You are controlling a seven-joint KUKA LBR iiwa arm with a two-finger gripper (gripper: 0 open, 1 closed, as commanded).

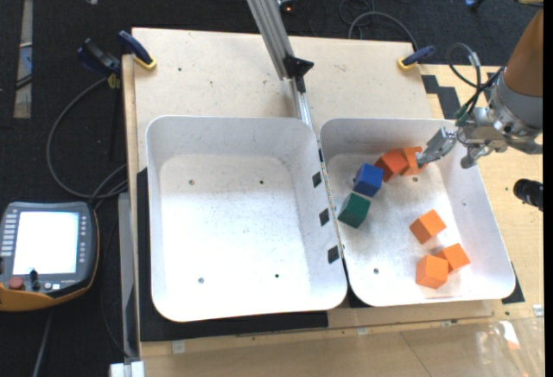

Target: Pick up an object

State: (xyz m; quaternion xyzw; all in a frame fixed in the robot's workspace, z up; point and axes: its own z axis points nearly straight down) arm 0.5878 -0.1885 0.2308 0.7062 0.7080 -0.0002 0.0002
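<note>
My gripper hangs over the far right part of the right bin, fingers apart and nothing between them. One fingertip is right beside an orange block near the bin's back wall. Just left of that block lies a blue block, and a green block sits below it by the divider. Three more orange blocks lie toward the front right: one alone and two close together.
The left bin lies beside the right one. A metal pole slants up from the back between the bins. Clamps hold the board's far corners. A pendant lies off the bench at left.
</note>
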